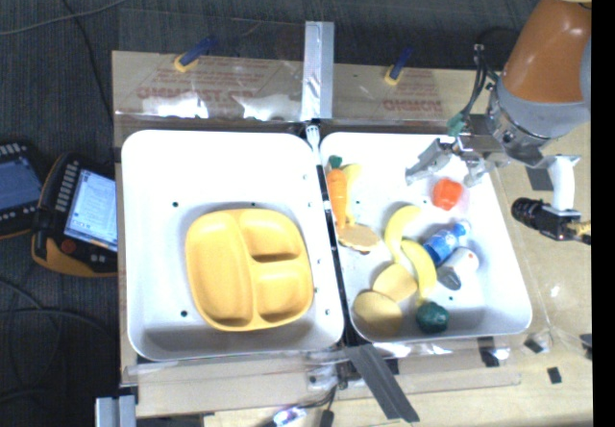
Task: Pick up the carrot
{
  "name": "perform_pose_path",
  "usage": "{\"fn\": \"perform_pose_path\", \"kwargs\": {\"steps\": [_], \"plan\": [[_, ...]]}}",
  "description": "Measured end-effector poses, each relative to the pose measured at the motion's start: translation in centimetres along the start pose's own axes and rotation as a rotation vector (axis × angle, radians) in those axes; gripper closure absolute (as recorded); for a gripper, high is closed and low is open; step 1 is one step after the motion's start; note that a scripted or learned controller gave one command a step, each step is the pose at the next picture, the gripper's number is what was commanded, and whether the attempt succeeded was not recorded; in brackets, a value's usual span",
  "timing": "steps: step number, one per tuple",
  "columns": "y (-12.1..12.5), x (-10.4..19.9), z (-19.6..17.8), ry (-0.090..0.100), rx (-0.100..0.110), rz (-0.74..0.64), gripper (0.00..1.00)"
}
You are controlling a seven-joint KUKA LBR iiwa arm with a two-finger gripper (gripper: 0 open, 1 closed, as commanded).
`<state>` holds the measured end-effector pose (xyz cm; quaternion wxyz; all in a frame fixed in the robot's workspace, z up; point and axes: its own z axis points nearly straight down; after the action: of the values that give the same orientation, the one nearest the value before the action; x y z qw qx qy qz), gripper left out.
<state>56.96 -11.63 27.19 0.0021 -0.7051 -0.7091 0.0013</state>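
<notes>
The carrot (338,192), orange with a green top, lies lengthwise against the left wall of the right bin (509,262). My gripper (444,173) hangs over the far right part of that bin, well to the right of the carrot. Its fingers are spread open with nothing between them, just above a small orange-red object (447,193).
The right bin also holds a banana (411,244), a blue can (443,244), a tan round biscuit (359,238), a yellow fruit (377,311) and a dark green item (432,317). A yellow divided plate (252,267) sits in the left bin (154,223).
</notes>
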Motion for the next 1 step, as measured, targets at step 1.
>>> {"fn": "perform_pose_path", "kwargs": {"steps": [1], "plan": [[-2.8,6.82,3.27,-0.001,-0.001,-0.328,0.0]]}}
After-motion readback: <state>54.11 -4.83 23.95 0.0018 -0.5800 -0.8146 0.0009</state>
